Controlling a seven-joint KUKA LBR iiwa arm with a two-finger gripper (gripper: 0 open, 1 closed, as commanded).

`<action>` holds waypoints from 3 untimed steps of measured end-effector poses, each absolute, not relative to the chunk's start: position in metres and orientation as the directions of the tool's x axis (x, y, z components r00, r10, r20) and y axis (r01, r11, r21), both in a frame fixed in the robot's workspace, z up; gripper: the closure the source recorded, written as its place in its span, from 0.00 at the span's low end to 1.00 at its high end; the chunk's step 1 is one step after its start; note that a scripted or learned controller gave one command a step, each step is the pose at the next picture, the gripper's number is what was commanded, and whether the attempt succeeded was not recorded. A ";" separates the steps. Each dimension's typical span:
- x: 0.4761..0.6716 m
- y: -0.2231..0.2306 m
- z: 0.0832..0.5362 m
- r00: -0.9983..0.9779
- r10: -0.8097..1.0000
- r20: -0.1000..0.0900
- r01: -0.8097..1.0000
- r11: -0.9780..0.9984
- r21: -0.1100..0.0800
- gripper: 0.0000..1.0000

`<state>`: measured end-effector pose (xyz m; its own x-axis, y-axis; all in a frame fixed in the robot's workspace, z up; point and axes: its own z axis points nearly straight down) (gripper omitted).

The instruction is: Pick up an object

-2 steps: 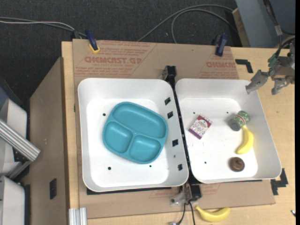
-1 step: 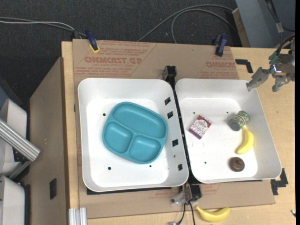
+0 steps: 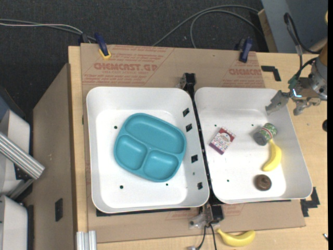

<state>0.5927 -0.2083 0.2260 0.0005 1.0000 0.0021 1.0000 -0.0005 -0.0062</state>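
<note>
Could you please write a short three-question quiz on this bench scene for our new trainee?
1. True or false: the blue plate lies in the left bin.
2. Which thing in the right bin lies nearest the divider between the bins? A) the banana B) the small pink packet C) the brown round item
3. Fill in: the small can lies just above the ____.

Key:
1. True.
2. B.
3. Banana; the hand is near the right bin's upper right corner, with nothing seen between its fingers.
</note>
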 end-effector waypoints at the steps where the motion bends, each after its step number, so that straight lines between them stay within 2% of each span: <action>1: 0.601 -0.205 0.179 -0.002 1.000 0.002 1.000 0.002 -0.005 0.00; 2: 0.601 -0.212 0.133 0.000 1.000 0.002 1.000 0.000 -0.006 0.00; 3: 0.603 -0.212 0.148 -0.001 1.000 0.001 1.000 0.001 0.001 1.00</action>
<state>0.6029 -0.2117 0.1478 -0.0007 1.0000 0.0006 1.0000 0.0007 0.0013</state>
